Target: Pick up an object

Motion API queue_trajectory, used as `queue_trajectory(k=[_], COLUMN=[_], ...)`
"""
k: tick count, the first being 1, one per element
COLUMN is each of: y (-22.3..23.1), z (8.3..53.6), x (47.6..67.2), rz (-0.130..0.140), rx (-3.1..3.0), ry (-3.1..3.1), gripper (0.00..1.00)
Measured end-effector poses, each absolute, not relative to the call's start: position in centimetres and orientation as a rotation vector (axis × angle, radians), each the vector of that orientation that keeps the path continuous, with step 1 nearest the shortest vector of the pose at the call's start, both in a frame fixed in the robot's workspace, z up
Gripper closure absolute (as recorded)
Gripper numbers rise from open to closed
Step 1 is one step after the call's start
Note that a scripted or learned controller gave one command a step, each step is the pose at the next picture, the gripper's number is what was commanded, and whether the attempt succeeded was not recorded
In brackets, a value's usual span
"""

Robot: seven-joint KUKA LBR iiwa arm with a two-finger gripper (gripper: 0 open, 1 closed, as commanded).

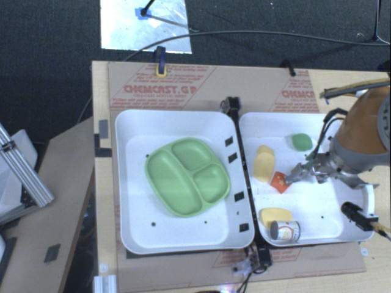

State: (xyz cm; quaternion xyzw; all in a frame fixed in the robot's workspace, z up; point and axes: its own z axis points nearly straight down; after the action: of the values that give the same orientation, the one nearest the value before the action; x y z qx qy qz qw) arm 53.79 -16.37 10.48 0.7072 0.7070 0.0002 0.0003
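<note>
The gripper (297,174) sits low in the right white bin (324,227), touching the small red-orange block (279,182), seemingly lining up a grasp; its opening I cannot tell.

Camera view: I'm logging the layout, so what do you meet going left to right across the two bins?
Green divided plate → pale yellow piece → small red object → gripper → green round object.
</note>
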Motion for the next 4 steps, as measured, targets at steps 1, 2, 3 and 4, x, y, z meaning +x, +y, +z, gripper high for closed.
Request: queue_trajectory(k=[1, 2, 3, 4], y=[-16.2, -16.3, -16.8, -16.4], z=[9.0, 10.5, 16.8, 21.4], x=[54.2, 54.7, 55.3, 55.1], rz=[0.012, 0.024, 0.006, 0.005], rx=[2.22, 2.208, 2.21, 2.211], ry=[2.224, 2.214, 2.221, 2.224], gripper=[0.0, 1.0, 1.0, 1.0])
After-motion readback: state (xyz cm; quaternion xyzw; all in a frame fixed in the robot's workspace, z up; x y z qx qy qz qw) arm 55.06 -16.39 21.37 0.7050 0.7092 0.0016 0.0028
